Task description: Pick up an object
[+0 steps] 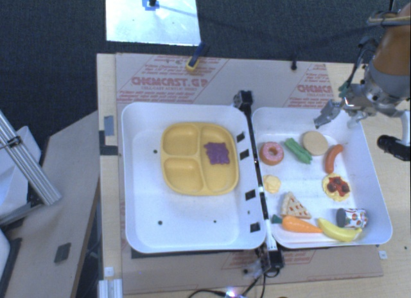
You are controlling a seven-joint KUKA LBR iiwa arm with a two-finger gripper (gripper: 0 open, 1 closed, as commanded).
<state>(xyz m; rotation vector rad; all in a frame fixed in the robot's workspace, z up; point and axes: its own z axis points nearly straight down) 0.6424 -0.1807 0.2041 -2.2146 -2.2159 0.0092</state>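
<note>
Gripper at the frame's upper right — over the right bin.
We see its fingers spread, pinching nothing — a round bun just below.

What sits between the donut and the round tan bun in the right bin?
In the camera view, a green pepper lies between the donut and the bun.

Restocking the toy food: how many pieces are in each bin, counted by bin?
Left bin: 1, the grapes on the tray
Right bin: 10
Total: 11
</note>
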